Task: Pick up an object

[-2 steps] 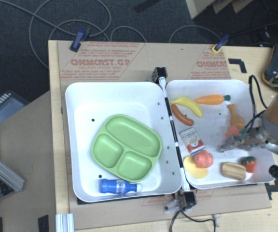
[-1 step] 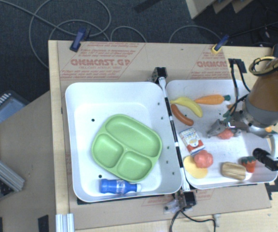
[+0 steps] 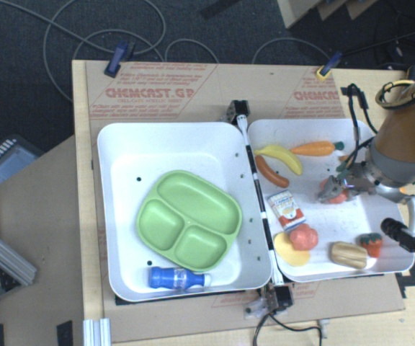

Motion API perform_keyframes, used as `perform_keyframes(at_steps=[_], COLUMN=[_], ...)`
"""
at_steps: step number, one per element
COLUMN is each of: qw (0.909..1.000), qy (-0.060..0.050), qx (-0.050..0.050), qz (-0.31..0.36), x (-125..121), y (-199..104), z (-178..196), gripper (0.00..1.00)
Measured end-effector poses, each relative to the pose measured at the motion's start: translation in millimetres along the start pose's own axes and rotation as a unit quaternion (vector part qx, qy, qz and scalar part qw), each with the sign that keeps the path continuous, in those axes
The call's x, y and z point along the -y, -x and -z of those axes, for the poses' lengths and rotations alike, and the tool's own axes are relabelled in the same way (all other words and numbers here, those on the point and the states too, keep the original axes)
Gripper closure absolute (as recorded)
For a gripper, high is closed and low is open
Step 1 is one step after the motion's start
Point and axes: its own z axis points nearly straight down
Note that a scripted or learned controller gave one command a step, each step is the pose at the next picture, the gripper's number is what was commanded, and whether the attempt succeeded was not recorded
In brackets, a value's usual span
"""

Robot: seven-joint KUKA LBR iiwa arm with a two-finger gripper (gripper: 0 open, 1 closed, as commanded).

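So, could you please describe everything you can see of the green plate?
The plate is pale green, looks like matte plastic, and is a rounded rectangle with three compartments: one long one along the upper right and two smaller ones below it. It lies flat, turned at an angle, near the middle of the left bin. All three compartments hold nothing. A blue bottle lies just below it, at or very near its lower edge.

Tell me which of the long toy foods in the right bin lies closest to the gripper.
The orange carrot, at the bin's far edge, left of the gripper; the banana and sausage lie further left.
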Motion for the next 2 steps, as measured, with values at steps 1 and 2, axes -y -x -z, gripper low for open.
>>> perform_keyframes(at_steps=[1,2], qw=[1.0000,1.0000], qy=[-0.001,-0.001], qx=[-0.002,-0.002], qz=[0.000,0.001], x=[-3.5,-36.6], y=[-55.0,-115.3], z=[-9.0,89.8], gripper=[1.00,1.00])
